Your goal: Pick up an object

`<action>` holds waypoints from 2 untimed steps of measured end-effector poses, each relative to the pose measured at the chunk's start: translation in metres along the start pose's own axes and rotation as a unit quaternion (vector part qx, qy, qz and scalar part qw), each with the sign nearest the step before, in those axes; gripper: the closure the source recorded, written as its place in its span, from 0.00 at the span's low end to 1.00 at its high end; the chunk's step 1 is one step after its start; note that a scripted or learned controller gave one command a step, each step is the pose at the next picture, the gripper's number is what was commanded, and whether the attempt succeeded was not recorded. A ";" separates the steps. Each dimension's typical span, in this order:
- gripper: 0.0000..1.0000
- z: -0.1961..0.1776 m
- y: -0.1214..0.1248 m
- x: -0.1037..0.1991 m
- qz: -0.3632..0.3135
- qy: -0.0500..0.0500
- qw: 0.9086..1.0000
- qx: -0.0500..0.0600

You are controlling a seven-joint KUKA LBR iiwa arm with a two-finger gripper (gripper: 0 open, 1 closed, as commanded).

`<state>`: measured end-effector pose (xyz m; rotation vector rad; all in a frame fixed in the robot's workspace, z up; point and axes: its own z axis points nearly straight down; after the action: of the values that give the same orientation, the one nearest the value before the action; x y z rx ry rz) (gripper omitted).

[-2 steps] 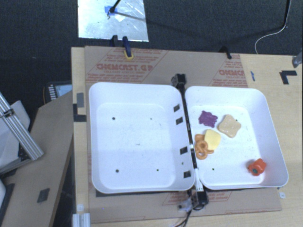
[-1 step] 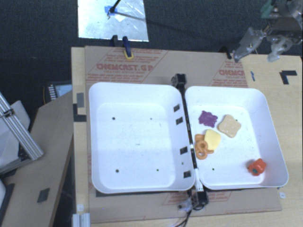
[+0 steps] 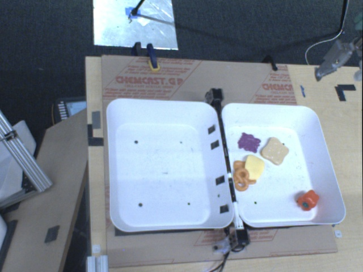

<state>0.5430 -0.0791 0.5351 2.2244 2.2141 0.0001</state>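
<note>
Waiting to begin the approach, the gripper [image 3: 334, 58] hangs blurred beyond the right bin [image 3: 326, 146]; its state cannot be told. Nearest that bin's front corner sits the orange toy [image 3: 307, 199], calling for a descent.

A dark, charcoal-coloured carpeted floor [image 3: 255, 16] fills the top of the overhead view. On it lies a shiny square metal sheet [image 3: 135, 16], catching pale light, with a thin dark cable crossing above it. Below, a light wooden desk [image 3: 93, 84] is covered by a tan cardboard sheet [image 3: 170, 75] printed with red lettering, held at its far edge by a blue and yellow clamp [image 3: 152, 58]. To the left stands a second, lighter tabletop [image 3: 57, 169], with a slanted aluminium frame rail [image 3: 22, 157] beside it. A thin pale cable [image 3: 323, 44] loops at the upper right. Lighting is even and soft.
</note>
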 end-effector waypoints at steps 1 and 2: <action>0.00 -0.001 -0.059 0.137 -0.012 0.003 1.000 -0.001; 1.00 -0.012 -0.057 0.129 -0.005 0.002 1.000 -0.002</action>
<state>0.4870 0.0498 0.5469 2.2118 2.2258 0.0096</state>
